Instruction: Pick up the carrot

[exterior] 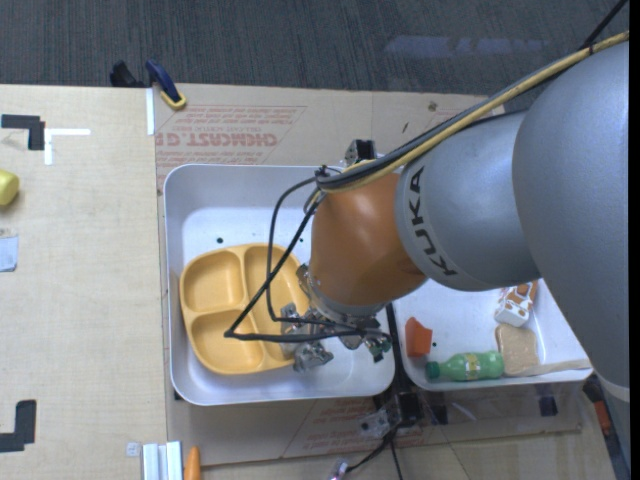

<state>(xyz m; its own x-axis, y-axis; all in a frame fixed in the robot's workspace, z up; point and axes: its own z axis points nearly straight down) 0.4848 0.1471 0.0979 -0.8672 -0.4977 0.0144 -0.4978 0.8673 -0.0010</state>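
Observation:
A small orange-red piece, which looks like the carrot (417,338), lies at the left side of the right bin (470,393), partly hidden by the arm. My gripper (318,345) hangs low in the left bin (190,203), at the right rim of a yellow divided plate (222,308). It is left of the carrot, across the wall between the two bins. The orange wrist band and the cables cover most of the gripper.
In the right bin a green bottle (465,367) lies on its side near the front, with a tan slice (518,348) and a white-and-orange item (515,306) behind it. A yellow object (6,188) sits on the bench at far left.

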